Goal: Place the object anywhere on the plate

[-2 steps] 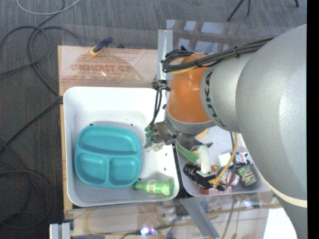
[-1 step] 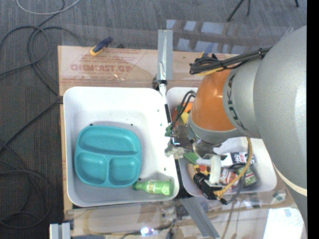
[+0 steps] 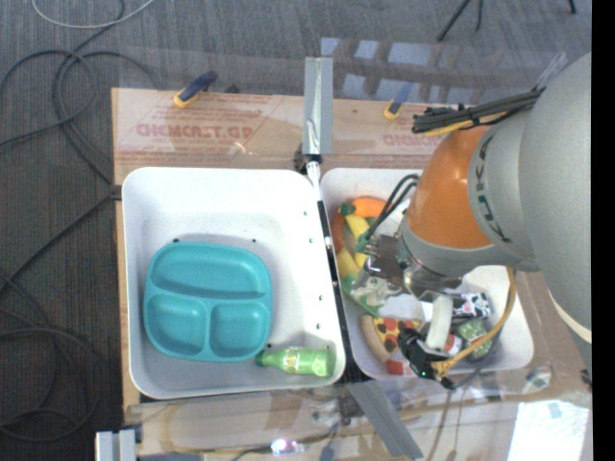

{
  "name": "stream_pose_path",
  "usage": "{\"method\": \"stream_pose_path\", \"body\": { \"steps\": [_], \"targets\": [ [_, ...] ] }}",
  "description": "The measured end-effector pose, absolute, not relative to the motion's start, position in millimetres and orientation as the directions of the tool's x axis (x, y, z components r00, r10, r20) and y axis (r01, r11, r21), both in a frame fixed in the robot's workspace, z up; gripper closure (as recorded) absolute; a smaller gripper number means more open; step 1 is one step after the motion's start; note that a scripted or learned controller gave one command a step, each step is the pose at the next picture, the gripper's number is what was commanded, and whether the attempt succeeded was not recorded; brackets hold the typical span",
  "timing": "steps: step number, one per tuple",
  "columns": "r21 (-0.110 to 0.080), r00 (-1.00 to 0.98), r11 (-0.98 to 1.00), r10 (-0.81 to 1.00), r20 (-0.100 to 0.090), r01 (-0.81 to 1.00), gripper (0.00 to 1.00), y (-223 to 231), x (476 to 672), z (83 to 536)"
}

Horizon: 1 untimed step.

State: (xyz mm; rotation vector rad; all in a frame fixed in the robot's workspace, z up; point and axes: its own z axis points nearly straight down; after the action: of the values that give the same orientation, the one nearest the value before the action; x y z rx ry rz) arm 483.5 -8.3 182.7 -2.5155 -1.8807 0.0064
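Observation:
A teal plate (image 3: pixel 207 301) with three compartments lies in the left bin (image 3: pixel 221 185), towards its front left. A small green bottle (image 3: pixel 298 360) rests on its side on the bin floor, just off the plate's front right corner. My gripper (image 3: pixel 404 305) is down in the right bin (image 3: pixel 514 349), over a heap of toy food. The heap includes yellow and orange pieces (image 3: pixel 354 227) at the back and a pizza-like piece (image 3: pixel 384 334) at the front. The arm's grey and orange wrist (image 3: pixel 452 209) hides much of that bin.
A metal divider (image 3: pixel 327 248) runs between the two bins. Cables (image 3: pixel 461 349) loop off the wrist over the right bin's front. Yellow clamps (image 3: pixel 195 87) sit at the bench's back edge.

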Motion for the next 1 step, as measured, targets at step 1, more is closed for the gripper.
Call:
{"method": "stream_pose_path", "body": {
  "steps": [1],
  "targets": [
    [-0.005, 0.267, -0.267, 0.964, -0.003, 0.964, 1.0, 105.2, 482.6, 193.0]
  ]
}}
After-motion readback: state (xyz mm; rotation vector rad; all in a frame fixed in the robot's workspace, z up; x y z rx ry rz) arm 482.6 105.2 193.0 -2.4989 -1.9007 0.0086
